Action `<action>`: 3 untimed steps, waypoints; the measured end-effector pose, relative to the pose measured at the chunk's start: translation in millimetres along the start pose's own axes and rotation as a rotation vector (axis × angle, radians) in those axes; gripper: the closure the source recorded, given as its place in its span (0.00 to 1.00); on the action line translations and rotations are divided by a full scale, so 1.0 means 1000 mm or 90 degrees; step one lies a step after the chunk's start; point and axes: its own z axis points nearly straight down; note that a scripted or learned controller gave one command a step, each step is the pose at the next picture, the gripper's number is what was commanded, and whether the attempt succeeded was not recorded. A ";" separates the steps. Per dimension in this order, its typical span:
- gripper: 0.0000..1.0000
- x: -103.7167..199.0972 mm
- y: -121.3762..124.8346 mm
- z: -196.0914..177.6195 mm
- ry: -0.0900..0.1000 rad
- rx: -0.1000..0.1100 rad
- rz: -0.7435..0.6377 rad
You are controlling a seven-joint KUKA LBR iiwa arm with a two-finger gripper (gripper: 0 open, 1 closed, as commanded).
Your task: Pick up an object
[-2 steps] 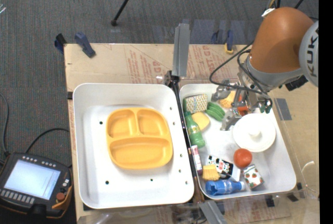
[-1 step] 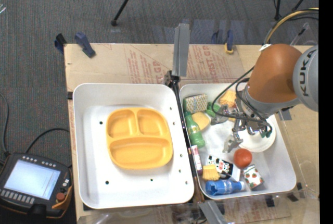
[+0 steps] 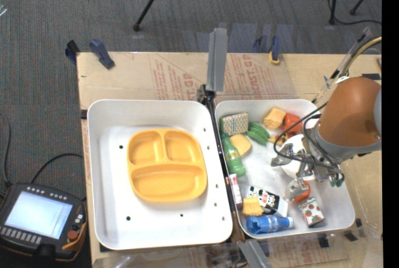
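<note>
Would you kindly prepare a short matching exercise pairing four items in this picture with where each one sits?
Things:
1. yellow divided plate
2. blue bottle
3. green bottle
4. gripper

Places:
A. near front edge of right bin
B. over right part of right bin
C. in left bin
D. along left wall of right bin

Pairs: 1-C, 2-A, 3-D, 4-B

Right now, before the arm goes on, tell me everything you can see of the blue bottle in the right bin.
The blue bottle lies on its side along the near wall of the right bin, its white cap pointing toward the arm's side. It looks like smooth plastic, with a paler band near the cap end. Its other end lies close under a small yellow block; I cannot tell if they touch. The hand hangs apart from it.
</note>
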 end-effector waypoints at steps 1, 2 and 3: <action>0.00 0.028 -0.023 -0.001 -0.001 0.001 -0.009; 0.00 -0.059 -0.038 -0.021 -0.003 0.000 -0.256; 0.00 -0.027 -0.025 0.000 -0.001 -0.001 -0.344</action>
